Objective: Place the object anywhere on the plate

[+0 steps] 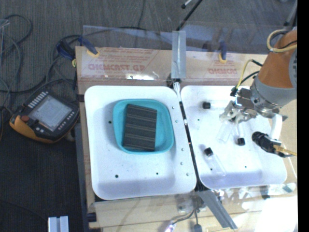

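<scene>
The jaws point(235, 116) hang over the right white bin point(251, 175), their spread unreadable; a dark ribbed rectangular block point(140, 127) lies on the turquoise square plate point(166, 132).

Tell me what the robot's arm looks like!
The arm is grey with a wide orange band above the wrist. Yellow and black cables loop beside it. At its end sits a silvery metal gripper, with a black, rounded part sticking out near it.

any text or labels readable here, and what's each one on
Red print on the clear panel behind the left bin: mirrored and blurred, unreadable.
Red print on the panel behind the right bin: also mirrored, too blurred.
Pendant screen on the floor: too small to read.
</scene>
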{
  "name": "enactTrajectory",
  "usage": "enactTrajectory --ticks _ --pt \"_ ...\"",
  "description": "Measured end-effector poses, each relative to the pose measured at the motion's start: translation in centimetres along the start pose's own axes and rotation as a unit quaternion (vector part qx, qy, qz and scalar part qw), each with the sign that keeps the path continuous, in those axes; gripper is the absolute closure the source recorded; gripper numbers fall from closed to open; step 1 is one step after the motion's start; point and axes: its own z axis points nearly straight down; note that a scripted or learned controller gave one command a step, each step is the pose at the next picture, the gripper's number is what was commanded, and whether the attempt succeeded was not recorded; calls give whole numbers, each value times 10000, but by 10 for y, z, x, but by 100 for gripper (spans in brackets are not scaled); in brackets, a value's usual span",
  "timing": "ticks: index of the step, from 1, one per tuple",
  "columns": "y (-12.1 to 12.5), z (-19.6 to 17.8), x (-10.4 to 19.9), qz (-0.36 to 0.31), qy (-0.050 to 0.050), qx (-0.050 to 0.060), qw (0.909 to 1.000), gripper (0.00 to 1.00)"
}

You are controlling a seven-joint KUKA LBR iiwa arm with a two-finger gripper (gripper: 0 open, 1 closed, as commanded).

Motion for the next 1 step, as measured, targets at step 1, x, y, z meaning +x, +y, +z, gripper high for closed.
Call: enactTrajectory --ticks 1 --pt "0 0 0 0 0 0 10000 0"
